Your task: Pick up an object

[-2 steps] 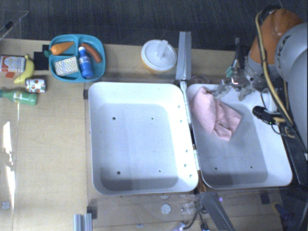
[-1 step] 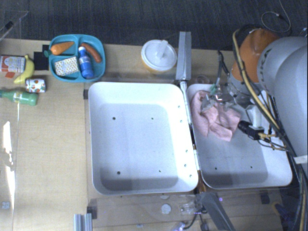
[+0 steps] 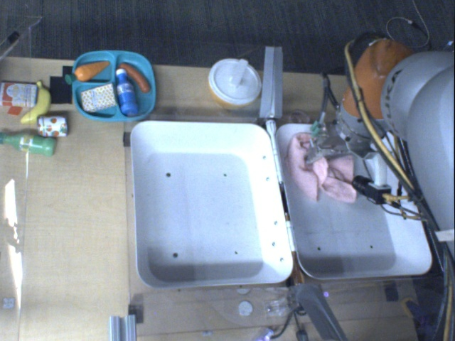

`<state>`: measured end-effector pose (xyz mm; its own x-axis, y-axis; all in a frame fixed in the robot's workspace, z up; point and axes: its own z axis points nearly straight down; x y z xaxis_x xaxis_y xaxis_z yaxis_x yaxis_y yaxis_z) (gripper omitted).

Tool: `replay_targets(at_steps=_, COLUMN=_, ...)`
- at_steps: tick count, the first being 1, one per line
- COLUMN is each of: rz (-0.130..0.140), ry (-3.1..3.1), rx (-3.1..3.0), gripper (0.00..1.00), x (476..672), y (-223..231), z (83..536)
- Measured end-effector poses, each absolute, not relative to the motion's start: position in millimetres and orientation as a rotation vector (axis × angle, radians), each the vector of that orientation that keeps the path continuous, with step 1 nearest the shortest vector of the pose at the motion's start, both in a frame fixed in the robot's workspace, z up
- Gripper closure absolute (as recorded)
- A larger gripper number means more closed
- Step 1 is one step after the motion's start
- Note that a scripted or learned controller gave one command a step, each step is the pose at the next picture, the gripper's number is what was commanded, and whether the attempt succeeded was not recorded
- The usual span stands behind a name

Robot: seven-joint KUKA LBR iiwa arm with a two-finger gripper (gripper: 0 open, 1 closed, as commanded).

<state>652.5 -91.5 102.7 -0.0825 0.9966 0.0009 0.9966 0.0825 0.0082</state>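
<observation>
We look down at a slant on a wooden bench [image 3: 71, 226] carrying two shallow white bins side by side. The left bin [image 3: 206, 204] is the larger in our view. In the right bin [image 3: 355, 240], toward its far left corner, lies a crumpled pink cloth [image 3: 313, 168], the one thing there for us to pick up.

The grey arm [image 3: 419, 112], with its orange band [image 3: 373, 66], reaches in from the right and bends down over that bin. The gripper [image 3: 328, 146] sits at the upper middle of the cloth, its metal tip right against the folds, perhaps pressed into them. Cables and the wrist crowd the spot, so we cannot tell how its jaws stand, nor whether any fabric is caught between them.

We judge the step in hand to be the grasp on the cloth. To do it well, we would press down into the thickest bunch of fabric, close firmly on a fold and not a thin edge, then lift straight up, slowly, clear of the bin wall. Soft cloth slips easily, so a shallow pinch may come away with nothing.

Beyond the bins stand a white lidded cup [image 3: 234, 82] and a blue divided tray [image 3: 117, 85] of toy food; a toy banana [image 3: 37, 105] and a green bottle [image 3: 28, 143] lie at far left.
</observation>
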Motion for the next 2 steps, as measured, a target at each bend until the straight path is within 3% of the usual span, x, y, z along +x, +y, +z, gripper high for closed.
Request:
replay_targets(at_steps=1, rz=0.000, ry=2.570, rx=1.805, gripper=1.00, x=670.0, y=-72, z=182)
replay_targets(at_steps=2, rz=0.002, ry=2.906, rx=1.190, gripper=1.00, x=665.9, y=-101, z=204)
